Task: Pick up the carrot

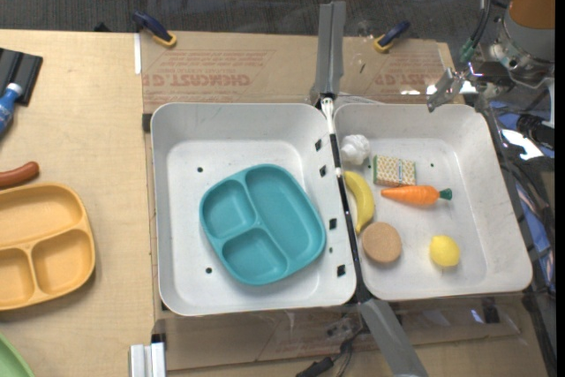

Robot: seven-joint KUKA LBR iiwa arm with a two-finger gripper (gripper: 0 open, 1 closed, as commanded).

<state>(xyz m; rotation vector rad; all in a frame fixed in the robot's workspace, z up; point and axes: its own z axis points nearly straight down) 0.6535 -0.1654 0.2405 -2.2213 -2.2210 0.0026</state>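
While gripper hovers past right bin's far rim, jaw state unclear, carrot lies below-left, long axis crosswise, greens rightward

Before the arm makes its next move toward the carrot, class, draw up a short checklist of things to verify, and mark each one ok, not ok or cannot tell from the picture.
1. Carrot in plain sight in the right bin: ok.
2. Carrot lying flat, leafy end toward the bin's right side: ok.
3. Room around the carrot: not ok on one side; the cracker lies very close above it, though the lemon and round cookie sit apart.
4. Gripper over the carrot: not ok; it sits near the bin's upper right corner.
5. Gripper opening: cannot tell.
6. Carrot between the fingers: not ok.
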